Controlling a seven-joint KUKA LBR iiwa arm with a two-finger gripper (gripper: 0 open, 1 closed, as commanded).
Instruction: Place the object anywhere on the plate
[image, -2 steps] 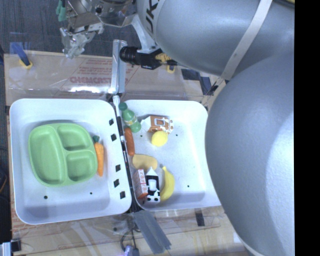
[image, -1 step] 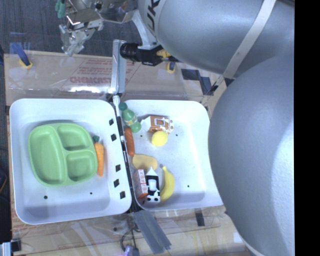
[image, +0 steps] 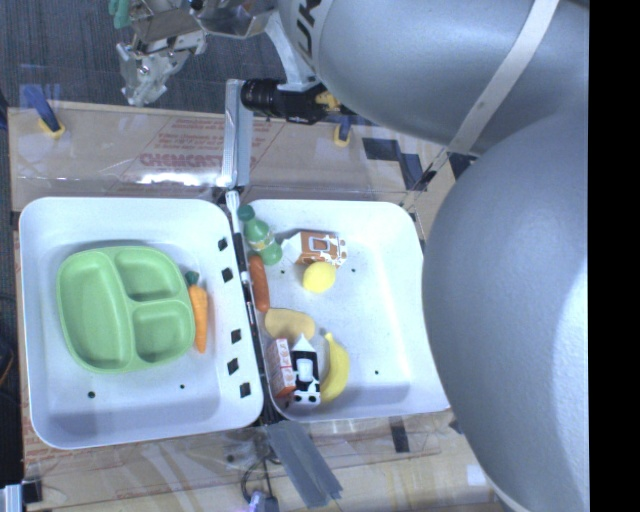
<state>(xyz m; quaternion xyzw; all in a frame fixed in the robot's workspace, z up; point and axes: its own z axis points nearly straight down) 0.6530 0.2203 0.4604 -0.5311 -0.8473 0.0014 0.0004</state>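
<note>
While the big grey arm (image: 480, 200) fills the right side and top of the camera view, its gripper (image: 150, 65) hangs at the top left, above the bench and beyond the far edge of both bins. Nothing sits between the fingers; whether they are apart or together I cannot tell, too small and cluttered.

Left bin (image: 40, 400): a green plate (image: 120, 305) with three compartments lies flat in the middle. A carrot (image: 199, 317) lies just beside the plate's right rim, on the bin floor, long axis running front to back, touching or nearly touching the rim, not on the plate. All three compartments look bare.

Right bin (image: 395, 340): a green bottle (image: 260, 240) near the far-left corner; a second carrot (image: 259, 282) just below it along the divider wall; a small orange-and-white box (image: 320, 245) to the right of the bottle; a lemon (image: 318, 277) touching the front of that box. Nearer the front, a potato (image: 288, 323), then a banana (image: 337, 368) curved upright along the right side of a black-and-white carton (image: 306, 378), with a red packet (image: 281, 368) on the carton's left against the divider. These front items crowd together, touching.

A clear sheet with red printing (image: 180, 150) lies on the bench behind the bins.
</note>
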